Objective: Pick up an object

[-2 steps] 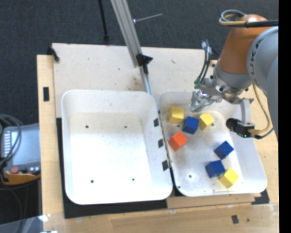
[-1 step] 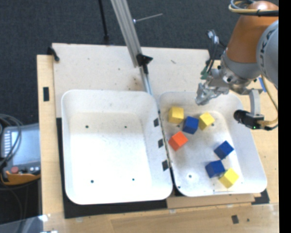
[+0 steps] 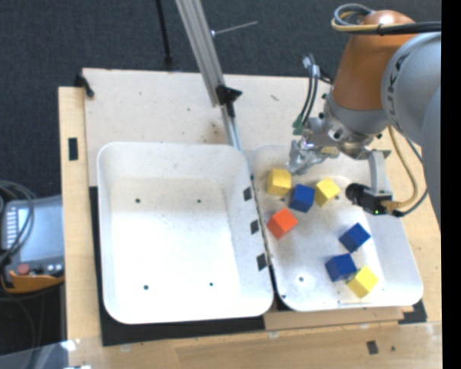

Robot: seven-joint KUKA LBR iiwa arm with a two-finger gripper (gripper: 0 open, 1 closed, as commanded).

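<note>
The right bin [image 3: 392, 271] holds several small cubes. A yellow cube [image 3: 277, 181] lies near its back left, with a blue cube [image 3: 301, 197] and a second yellow cube [image 3: 327, 191] just right of it. An orange cube [image 3: 283, 222] sits below them near the bin's left wall. Further front lie two blue cubes [image 3: 354, 236] [image 3: 339, 267] and a yellow cube [image 3: 362, 281]. My gripper [image 3: 302, 158] hangs over the bin's back left corner, just above and right of the first yellow cube. I see nothing held in it.
The left bin [image 3: 111, 206] stands beside the right one. A slanted metal pole [image 3: 203, 52] rises behind the bins. A black cable plug [image 3: 365, 197] hangs from the wrist over the right bin.
</note>
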